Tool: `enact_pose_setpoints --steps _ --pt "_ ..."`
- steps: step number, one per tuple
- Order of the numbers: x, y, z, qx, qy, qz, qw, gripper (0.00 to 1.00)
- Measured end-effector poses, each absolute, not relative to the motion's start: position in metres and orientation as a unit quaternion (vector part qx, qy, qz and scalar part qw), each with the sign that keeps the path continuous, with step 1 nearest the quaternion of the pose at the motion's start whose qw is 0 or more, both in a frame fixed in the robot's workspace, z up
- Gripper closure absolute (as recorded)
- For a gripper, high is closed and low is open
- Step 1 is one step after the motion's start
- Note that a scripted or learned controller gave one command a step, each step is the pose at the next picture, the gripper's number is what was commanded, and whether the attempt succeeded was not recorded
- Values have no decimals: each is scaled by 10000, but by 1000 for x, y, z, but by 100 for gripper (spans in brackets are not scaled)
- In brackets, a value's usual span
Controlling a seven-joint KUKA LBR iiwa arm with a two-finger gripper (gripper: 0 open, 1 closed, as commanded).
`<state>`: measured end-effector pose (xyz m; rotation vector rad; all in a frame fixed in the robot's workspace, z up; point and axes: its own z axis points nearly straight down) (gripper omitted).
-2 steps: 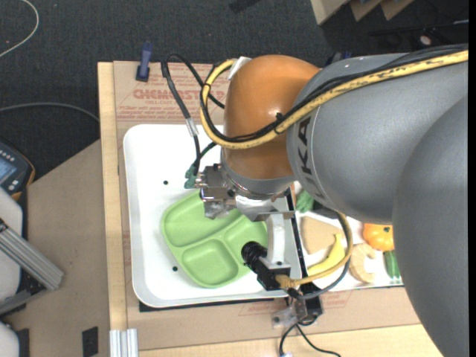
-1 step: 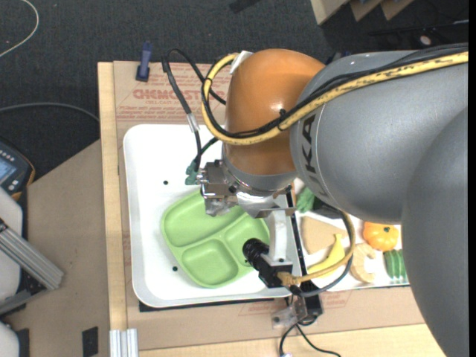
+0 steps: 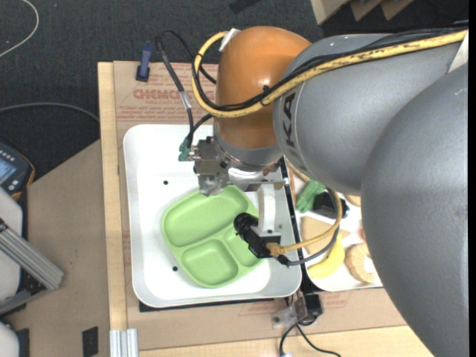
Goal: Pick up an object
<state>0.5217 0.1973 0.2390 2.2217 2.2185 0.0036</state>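
Note:
A light green divided plate (image 3: 202, 238) lies in the left white bin (image 3: 141, 199), filling its front half. My gripper (image 3: 210, 178) hangs below the orange wrist band, right at the plate's far edge and low over the bin. The wrist and its cables hide most of the gripper, and I cannot tell whether it touches the plate. A black cable fitting (image 3: 251, 236) sits over the plate's right side.
The right bin is mostly hidden by the grey arm; a green object (image 3: 312, 198), a yellow one (image 3: 335, 257) and a beige one (image 3: 361, 263) peek out. The bench's cardboard edge (image 3: 111, 199) runs along the left bin.

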Motion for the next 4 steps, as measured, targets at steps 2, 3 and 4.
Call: enact_pose_setpoints --steps 2,3,4 --pt "476 225 379 7064 7078 -38 -23 100" --pt "527 206 197 7087 7055 -69 -23 100" --pt "540 187 364 7075 7066 90 46 100"
